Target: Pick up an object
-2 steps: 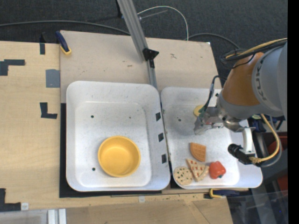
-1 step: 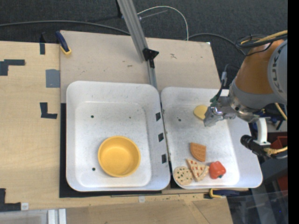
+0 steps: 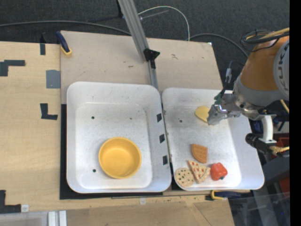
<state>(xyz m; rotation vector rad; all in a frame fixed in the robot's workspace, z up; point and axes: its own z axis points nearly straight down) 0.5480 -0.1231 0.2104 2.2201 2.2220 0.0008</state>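
My gripper [image 3: 212,118] hangs low over the upper right part of the right bin [image 3: 181,102]. Its tip is right against a pale yellow object [image 3: 201,113], which pokes out to the left from under it. Lower in the same bin lie an orange waffle-like piece [image 3: 199,152], a pizza-slice toy [image 3: 198,172], a round cracker [image 3: 184,177] and a red pepper-like toy [image 3: 218,171]. A yellow bowl [image 3: 120,157] sits in the left bin [image 3: 84,102].
A slanted metal pole [image 3: 136,27] rises from the bench behind the bins. Cables run along the back. Clamps sit at the bench's back left [image 3: 64,44] and front right [image 3: 216,195]. The arm's body [image 3: 263,79] overhangs the right bin's right rim.
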